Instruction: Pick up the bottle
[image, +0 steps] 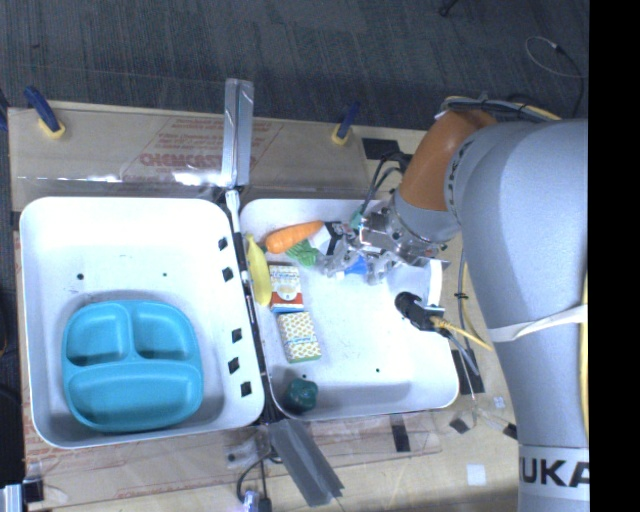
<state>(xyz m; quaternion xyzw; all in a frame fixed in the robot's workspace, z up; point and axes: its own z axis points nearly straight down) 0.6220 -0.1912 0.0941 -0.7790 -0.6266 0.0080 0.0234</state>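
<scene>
Gripper (362, 252) is lowered over the bottle (340, 262) in the right bin (440, 385); finger state cannot be told. No lift is seen; grasping and raising remain.

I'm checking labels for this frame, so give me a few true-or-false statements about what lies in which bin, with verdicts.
1. The blue tray lies in the left bin. True.
2. The carrot lies in the left bin. False: it lies in the right bin, near its far wall.
3. The banana lies along the right bin's left wall. True.
4. The gripper is above the left bin. False: it is above the right bin's far part, right of the carrot.
5. A dark green thing sits at the right bin's near left corner. True.
</scene>
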